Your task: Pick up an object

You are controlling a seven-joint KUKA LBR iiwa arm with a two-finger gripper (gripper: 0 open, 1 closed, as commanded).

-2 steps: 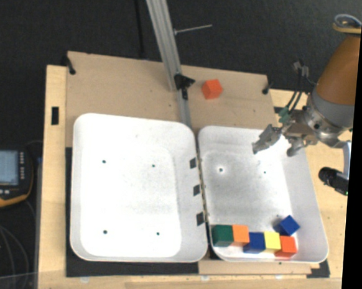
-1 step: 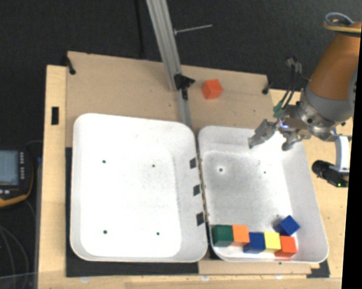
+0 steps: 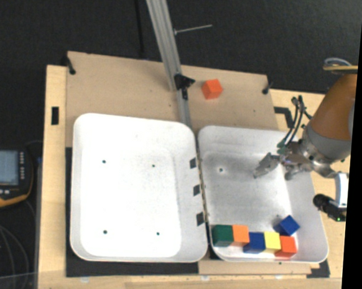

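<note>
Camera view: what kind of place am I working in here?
Most likely a robotics lab test bench: two shallow white bins side by side on a plywood board, small coloured blocks as grasp objects, and a handheld control pendant at the left.

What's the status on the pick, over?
Gripper open, holding nothing, above the right bin. Blocks lined along the bin's near wall, blue block just behind them. Nothing between gripper and blocks.

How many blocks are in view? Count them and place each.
7. Six in the right bin near its front edge: green, orange, blue, yellow, red-orange, and a blue one behind. One orange block lies on the bench behind the bins.
</note>
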